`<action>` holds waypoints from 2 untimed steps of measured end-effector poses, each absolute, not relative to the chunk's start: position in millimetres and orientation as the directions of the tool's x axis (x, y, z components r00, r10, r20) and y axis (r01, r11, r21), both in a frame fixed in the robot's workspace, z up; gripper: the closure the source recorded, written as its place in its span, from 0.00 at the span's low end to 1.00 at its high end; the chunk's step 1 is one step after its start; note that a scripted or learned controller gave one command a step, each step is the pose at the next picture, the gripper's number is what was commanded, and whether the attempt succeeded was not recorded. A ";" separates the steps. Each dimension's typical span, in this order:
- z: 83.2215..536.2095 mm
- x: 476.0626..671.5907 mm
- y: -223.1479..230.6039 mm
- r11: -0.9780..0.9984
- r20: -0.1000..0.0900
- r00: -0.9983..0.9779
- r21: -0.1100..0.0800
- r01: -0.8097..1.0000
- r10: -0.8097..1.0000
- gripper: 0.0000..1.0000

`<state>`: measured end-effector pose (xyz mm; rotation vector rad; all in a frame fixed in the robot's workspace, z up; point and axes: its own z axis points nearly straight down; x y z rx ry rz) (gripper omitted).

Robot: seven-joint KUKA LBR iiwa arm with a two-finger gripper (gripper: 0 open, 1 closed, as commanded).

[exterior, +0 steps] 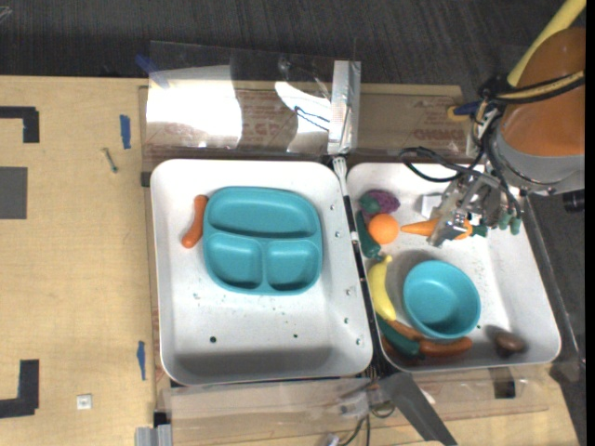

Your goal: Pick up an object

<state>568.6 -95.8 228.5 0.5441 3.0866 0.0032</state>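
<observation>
My gripper point(450, 225) hangs over the upper middle of the right bin point(536, 277), on the grey arm with the orange band point(548, 110). An orange carrot point(417, 229) lies just to its left, its thick end reaching the gripper's tip. Whether they touch is unclear. An orange ball point(382, 229) and purple grapes point(379, 202) sit further left. A teal bowl point(441, 297) stands below the gripper, with a yellow banana point(378, 286) along its left side.
A sausage point(444, 347) and a dark green item point(398, 343) lie under the bowl's front edge, and a brown lump point(509, 343) sits at the front right. The left bin point(177, 323) holds a teal divided plate point(261, 239) and an orange sausage point(194, 221).
</observation>
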 end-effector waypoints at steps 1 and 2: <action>260.3 636.9 -63.1 0.951 -0.009 -0.951 0.003 0.310 0.310 1.00; 204.3 537.5 -12.5 0.957 0.000 -0.957 0.002 0.289 0.289 1.00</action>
